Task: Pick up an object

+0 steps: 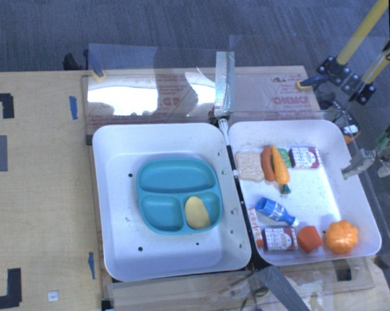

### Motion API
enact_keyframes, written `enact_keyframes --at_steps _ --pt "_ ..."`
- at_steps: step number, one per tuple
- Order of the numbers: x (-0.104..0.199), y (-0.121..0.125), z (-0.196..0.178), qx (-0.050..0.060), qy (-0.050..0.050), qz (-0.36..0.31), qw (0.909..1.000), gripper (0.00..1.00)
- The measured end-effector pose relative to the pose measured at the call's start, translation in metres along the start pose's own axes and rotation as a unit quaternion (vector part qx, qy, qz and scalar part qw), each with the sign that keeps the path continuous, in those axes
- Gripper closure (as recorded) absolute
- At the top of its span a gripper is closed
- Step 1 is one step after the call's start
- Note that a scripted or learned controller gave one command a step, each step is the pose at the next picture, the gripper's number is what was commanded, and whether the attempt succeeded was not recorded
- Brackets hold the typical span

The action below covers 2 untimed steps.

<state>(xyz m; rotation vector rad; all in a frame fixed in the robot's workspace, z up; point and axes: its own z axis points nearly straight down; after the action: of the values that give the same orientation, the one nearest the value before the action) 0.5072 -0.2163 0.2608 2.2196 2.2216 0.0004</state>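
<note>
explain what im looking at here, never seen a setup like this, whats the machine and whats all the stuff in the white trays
This is one picture from a camera fixed above a workbench, looking down at a slant. Two shallow white bins sit side by side. The left bin holds a blue divided plate with a yellow, lemon-like toy lying in its lower right compartment. The right bin holds toy food: a slice of bread, a hot dog, a carrot, a small purple-labelled bottle, a blue bottle, another small bottle, a red block-like piece and an orange fruit. The machine is a robot arm that reaches in from the right to pick up an object. At the right edge, metal parts show by the bin; I can't tell if that is its gripper, and nothing looks held.
</note>
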Motion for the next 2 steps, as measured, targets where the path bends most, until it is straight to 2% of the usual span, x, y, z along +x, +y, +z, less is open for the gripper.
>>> enact_keyframes --at_steps 1,2 --pt "0.024 0.023 0.076 0.002 0.002 -0.111 0.9939 0.00" --pt "0.095 0.075 0.122 0.001 0.002 -0.177 0.9842 0.00"
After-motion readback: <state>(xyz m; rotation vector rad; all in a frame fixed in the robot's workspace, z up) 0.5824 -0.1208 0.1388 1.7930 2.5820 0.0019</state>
